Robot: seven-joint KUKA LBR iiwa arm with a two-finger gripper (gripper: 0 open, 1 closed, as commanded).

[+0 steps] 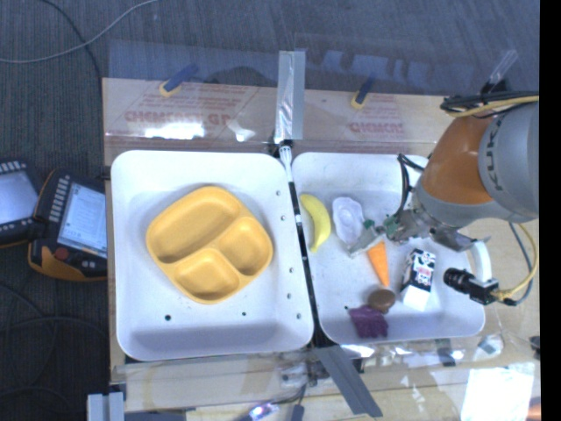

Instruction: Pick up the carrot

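The carrot [379, 263] is a small orange cone lying in the right bin [351, 169], with its narrow tip pointing toward the bin's front. My gripper [384, 230] hangs low over the bin, just behind the carrot's wide end and close to it. The arm's orange band [456, 160] and grey wrist lie to the right of it. Nothing can be made out in the gripper's grasp.
A banana [317, 220] lies by the right bin's left wall, with a white crumpled item [348, 218] beside it. A small carton [420, 279], a brown piece [381, 300] and a purple piece [369, 322] sit near the carrot. The left bin [131, 323] holds a yellow divided plate [209, 242].
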